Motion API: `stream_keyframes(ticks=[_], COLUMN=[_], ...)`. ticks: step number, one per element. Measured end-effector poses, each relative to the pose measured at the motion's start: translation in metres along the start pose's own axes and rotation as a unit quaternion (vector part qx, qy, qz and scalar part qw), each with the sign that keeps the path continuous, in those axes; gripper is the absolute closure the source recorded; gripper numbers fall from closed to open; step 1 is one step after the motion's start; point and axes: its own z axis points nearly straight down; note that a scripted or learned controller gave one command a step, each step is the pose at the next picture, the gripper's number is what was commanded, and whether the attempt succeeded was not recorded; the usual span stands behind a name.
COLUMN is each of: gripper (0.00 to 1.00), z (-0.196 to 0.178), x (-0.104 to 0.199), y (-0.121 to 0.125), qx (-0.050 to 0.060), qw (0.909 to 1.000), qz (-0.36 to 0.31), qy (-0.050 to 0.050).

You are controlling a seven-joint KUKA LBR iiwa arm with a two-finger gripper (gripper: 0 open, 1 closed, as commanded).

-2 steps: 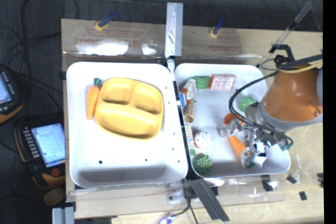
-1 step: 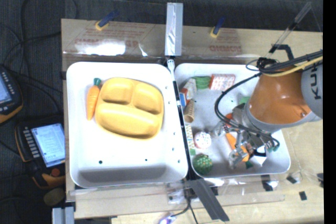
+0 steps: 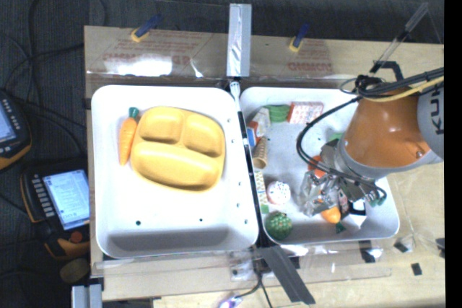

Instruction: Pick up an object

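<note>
My gripper (image 3: 323, 200) reaches down into the right bin (image 3: 390, 226), near its front. Its metal fingers stand over a small orange object (image 3: 331, 215) on the bin floor. To their left lie a white and red ball (image 3: 278, 192) and a green knobbly ball (image 3: 280, 225). A waffle cone (image 3: 260, 152), a green and white packet (image 3: 260, 118) and a red-patterned box (image 3: 305, 112) lie toward the back of this bin. The left bin (image 3: 108, 227) holds a yellow divided tray (image 3: 178, 146) and a toy carrot (image 3: 127, 138).
The arm's orange band (image 3: 386, 131) and black cables (image 3: 317, 133) hang over the right bin's back right part. A black piece (image 3: 356, 209) lies by the gripper. A metal divider (image 3: 239, 40) stands behind the two bins.
</note>
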Motion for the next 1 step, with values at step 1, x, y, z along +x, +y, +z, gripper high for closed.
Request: stream_keyframes(ticks=[1], gripper=[1.0], z=[0.0104], x=[-0.0844], y=[0.0], qx=[-0.003], qw=[0.9987], qz=[0.051], qy=[0.003])
